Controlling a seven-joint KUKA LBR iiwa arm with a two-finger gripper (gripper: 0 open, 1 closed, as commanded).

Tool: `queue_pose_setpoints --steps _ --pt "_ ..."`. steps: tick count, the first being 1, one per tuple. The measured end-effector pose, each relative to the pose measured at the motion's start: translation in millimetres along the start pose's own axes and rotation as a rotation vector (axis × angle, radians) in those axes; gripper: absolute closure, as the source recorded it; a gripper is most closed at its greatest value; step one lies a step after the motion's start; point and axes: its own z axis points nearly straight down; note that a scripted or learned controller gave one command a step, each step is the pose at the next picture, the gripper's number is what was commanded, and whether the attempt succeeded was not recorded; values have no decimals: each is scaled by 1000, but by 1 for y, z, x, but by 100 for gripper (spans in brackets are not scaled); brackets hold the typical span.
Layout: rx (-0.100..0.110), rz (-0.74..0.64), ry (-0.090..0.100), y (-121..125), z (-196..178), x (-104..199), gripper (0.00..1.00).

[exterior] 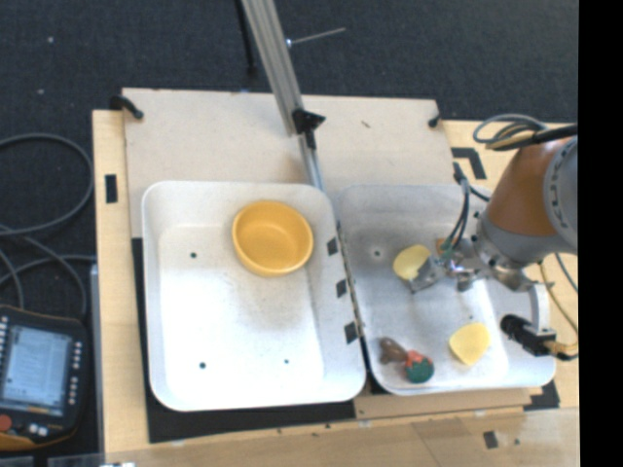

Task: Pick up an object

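step: closing in on pale yellow rounded piece (411, 260) in right white bin (389, 212) | two-finger gripper (435, 273) just beside it, grip state unclear | advice: centre over piece before clamping

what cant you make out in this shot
- Gripper fingers: too small and blurred in the camera view to tell open or shut.
- Small brown, red and green items: too small to identify.
- Right bin far side: covered by the arm.
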Motion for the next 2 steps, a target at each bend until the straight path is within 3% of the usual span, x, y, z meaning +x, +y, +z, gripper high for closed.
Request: queue_pose_setpoints --steps 1,2 --pt "-7 4 0 2 -14 -1 100" --pt "-11 -4 0 5 -70 8 100"
